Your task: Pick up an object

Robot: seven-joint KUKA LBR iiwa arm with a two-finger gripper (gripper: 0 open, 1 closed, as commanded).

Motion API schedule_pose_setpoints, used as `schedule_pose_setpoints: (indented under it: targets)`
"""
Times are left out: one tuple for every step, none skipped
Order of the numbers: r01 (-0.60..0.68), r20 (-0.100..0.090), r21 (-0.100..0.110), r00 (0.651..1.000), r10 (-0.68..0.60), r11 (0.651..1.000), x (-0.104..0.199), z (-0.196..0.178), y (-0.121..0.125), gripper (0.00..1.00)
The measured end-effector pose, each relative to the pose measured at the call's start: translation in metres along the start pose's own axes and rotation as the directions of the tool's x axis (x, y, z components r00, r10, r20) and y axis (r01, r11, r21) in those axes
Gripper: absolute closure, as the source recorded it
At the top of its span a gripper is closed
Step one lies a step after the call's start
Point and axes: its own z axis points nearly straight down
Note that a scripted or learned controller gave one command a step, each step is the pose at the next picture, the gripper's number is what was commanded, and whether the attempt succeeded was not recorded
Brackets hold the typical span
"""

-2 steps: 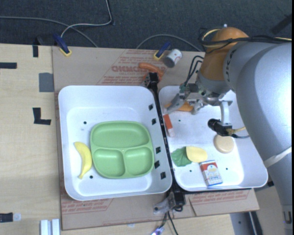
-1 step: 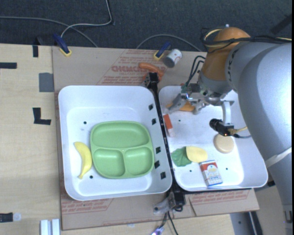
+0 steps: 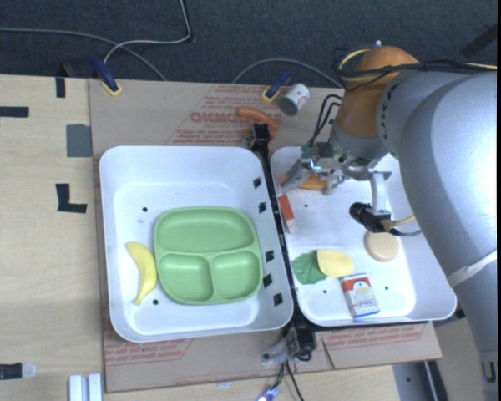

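1. We record two shallow white bins side by side on a cardboard-covered bench: the left bin (image 3: pixel 117 224) and the right bin (image 3: pixel 417 295).
2. The left bin holds a green divided plate (image 3: pixel 207 253), which sits at about its middle, and a yellow banana (image 3: pixel 143 271), which lies just beside the plate's left edge, near the bin's left wall.
3. The arm (image 3: pixel 451 157), grey with an orange band (image 3: pixel 369 90), reaches in from the right and hangs over the far end of the right bin.
4. The gripper (image 3: pixel 321 167) is low at the far left corner of the right bin, close to the wall shared with the left bin. We cannot tell how its jaws stand; the wrist hardware hides them.
5. An orange piece (image 3: pixel 311 183) shows just below the gripper. We cannot tell whether it is touched or gripped.
6. A round tan object (image 3: pixel 382 246) lies toward the right bin's right side, with a dark fitting and cable just above it.
7. Near the bin's near left corner, a green leafy item (image 3: pixel 306 268) touches a yellow item (image 3: pixel 335 263).
8. A small red, white and blue box (image 3: pixel 360 296) lies by the near edge, just beside the yellow item.
9. A thin red object (image 3: pixel 285 213) lies along the right bin's left wall.
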Motion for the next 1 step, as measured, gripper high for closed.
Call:
schedule_pose_setpoints:
  targets:
    - [0.000, 0.000, 0.000, 1.000, 0.000, 1.000, -0.0036, -0.0001, 0.0000, 0.00]
